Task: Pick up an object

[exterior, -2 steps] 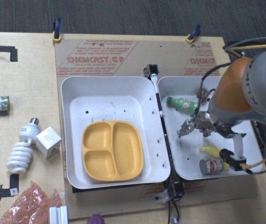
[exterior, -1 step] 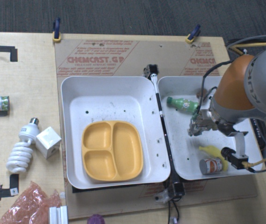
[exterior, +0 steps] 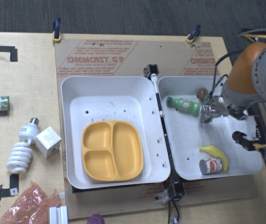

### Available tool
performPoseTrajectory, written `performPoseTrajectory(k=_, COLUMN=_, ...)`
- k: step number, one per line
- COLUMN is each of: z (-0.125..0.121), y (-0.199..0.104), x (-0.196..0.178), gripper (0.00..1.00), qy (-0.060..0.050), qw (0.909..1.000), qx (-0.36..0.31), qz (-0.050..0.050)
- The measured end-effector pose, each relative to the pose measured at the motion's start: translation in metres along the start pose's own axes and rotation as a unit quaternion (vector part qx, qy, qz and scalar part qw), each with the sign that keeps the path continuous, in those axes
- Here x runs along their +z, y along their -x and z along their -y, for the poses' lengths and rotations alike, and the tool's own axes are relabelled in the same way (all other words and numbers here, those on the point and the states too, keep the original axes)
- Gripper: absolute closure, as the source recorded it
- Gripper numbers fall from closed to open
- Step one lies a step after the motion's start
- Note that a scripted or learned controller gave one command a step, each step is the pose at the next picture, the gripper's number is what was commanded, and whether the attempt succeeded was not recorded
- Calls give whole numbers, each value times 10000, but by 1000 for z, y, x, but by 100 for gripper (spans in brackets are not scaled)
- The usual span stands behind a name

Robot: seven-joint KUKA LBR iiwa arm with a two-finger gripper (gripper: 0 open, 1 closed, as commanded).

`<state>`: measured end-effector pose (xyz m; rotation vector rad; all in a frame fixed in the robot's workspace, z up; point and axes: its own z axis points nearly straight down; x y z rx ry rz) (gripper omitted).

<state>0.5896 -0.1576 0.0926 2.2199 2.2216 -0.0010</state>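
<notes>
One small metal two-finger gripper [exterior: 207, 113] low in right white bin [exterior: 188, 169], touching green plastic bottle's [exterior: 184, 105] end; grip state unclear. Yellow banana [exterior: 215, 152] nearer front.

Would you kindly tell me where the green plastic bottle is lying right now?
The green plastic bottle lies on its side in the right white bin, near its upper left corner, just left of the end effector.
</notes>
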Motion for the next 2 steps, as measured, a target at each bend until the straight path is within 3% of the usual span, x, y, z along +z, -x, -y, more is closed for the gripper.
performPoseTrajectory(k=1, z=0, y=0, x=0, gripper=0, qy=0, qw=10000, qx=-3, qz=0)
performPoseTrajectory(k=2, z=66, y=-62, x=0, gripper=0, qy=-5, qw=10000, qx=6, qz=-6)
